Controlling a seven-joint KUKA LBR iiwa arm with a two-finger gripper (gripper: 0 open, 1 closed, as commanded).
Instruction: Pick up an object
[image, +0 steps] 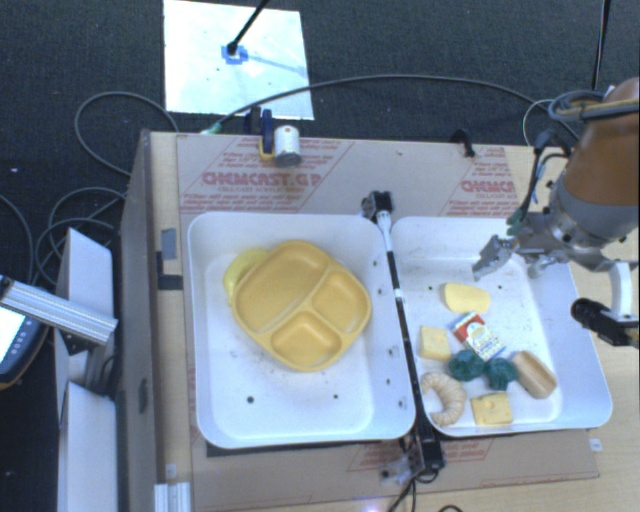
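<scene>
Yellow plastic is dominating the left white shallow bin (215, 400): a divided yellow tray with three compartments (302, 304) is lying tilted near the bin's centre, and a pale yellow rounded piece (240, 268) is peeking out from under its 10 o'clock edge. A black divider strip (397, 300) is running between this bin and the right white shallow bin (580, 390).

Small play-food pieces are sitting in a cluster in the right bin, toward its 6 o'clock side. A pale yellow lemon-shaped piece (467, 297) is lying at the cluster's 12 o'clock end. Below it, a yellow cheese-like block (435, 343) is resting just beside a small red and white carton (479, 336). Two dark teal broccoli-like lumps (482, 369) are sitting next to the carton, with a tan bread-roll shape (534, 374) at their 3 o'clock. A cream curled shrimp-like piece (445, 393) and a yellow square cracker-like piece (490, 408) are lying nearest the bin's front rim.

At the bin's 1 o'clock, the grey arm's two-finger gripper (494, 256) is hanging above bare bin floor, apart from the lemon-shaped piece below it. Nothing is showing between the fingers, and I cannot tell whether they are spread or closed.
</scene>
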